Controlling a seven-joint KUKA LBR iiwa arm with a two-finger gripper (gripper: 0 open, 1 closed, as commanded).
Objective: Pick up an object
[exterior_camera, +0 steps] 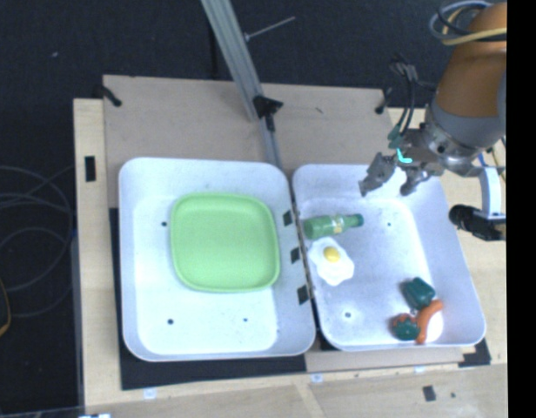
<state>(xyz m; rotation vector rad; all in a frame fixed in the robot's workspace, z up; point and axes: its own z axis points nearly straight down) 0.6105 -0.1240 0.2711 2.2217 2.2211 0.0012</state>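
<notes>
Lying crosswise: green bottle [331, 225], cap rightward.

The grey arm [464, 103] enters from the right, its orange band uppermost, the wrist bent down and leftward. The hand [392, 179] hangs at its end with both dark fingers [374, 179] spread apart, nothing between them.

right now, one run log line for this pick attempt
phase: approach | gripper: open, holding nothing, over right bin far end | nearest: green bottle | left bin: green plate
</notes>
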